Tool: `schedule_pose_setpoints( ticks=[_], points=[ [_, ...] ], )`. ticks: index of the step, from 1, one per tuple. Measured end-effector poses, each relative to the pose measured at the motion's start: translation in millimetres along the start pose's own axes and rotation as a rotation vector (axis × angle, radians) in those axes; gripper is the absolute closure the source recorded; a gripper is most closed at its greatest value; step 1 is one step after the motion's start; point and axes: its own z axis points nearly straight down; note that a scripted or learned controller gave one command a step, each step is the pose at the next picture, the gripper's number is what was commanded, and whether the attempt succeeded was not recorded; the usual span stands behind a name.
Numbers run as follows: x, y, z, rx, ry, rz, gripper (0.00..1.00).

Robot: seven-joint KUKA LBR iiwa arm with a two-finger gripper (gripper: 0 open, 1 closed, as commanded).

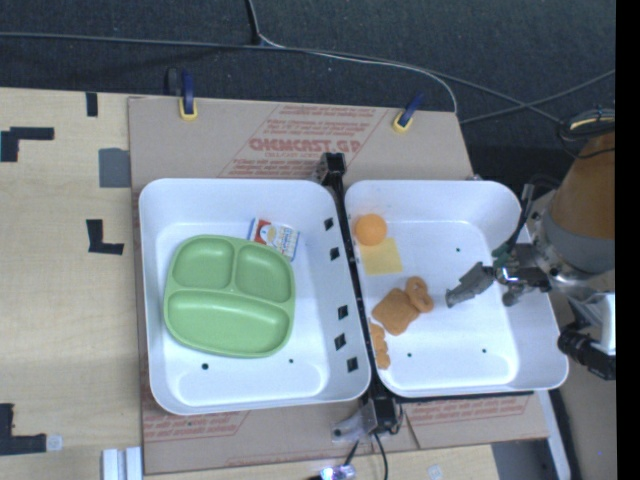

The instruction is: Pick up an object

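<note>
The right bin (455, 200) holds an orange ball (370, 229) at its far left. A flat yellow square (380, 257) lies just in front of the ball. Below them sit two brown lumps (402, 306) touching each other, and a small orange piece (379, 347) rests against the bin's left wall. My gripper (478, 284) hangs over the right half of this bin, pointing left, a short way right of the brown lumps and apart from them. Nothing shows in its grasp.
The left bin (160, 203) holds a green divided plate (231, 295) and a small white box with a picture (273, 236) at the plate's far edge. A black divider strip (342, 268) separates the bins. Cables cross the dark floor behind, and two clamps (186, 105) pin the cardboard.
</note>
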Motion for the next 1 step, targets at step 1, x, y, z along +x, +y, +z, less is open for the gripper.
schedule_pose_setpoints(
  ticks=[1],
  points=[
    [0.4, 2.9, -6.1, -0.012, -0.003, -0.004, 0.00]
  ],
)
